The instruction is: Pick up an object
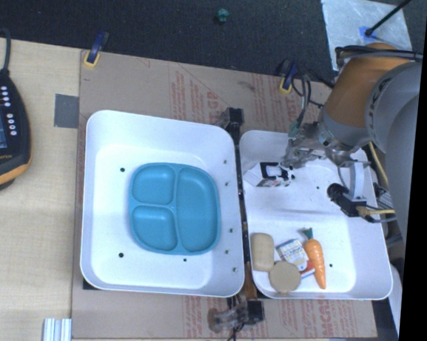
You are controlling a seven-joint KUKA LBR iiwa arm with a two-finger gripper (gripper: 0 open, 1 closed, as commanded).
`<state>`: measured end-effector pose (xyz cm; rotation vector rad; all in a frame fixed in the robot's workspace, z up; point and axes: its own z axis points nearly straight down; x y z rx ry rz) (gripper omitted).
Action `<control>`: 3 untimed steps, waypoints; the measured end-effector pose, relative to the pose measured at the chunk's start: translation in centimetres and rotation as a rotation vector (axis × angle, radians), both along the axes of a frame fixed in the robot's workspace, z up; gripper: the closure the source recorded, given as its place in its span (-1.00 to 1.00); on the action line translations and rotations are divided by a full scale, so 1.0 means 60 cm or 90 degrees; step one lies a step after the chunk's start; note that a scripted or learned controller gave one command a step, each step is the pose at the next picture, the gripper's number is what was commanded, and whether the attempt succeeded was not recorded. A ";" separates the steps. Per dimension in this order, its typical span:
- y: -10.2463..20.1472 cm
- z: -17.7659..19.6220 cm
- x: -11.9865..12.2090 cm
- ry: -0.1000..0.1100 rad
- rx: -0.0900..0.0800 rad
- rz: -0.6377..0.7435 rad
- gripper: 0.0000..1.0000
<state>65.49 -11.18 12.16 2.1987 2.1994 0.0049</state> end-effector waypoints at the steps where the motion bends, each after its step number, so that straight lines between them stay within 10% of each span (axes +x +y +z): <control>1: 0.065 0.119 -0.087 0.016 0.012 0.003 1.00; 2: 0.065 0.117 -0.088 0.018 0.012 0.002 -1.00; 3: 0.032 0.018 -0.029 0.018 0.011 0.002 -1.00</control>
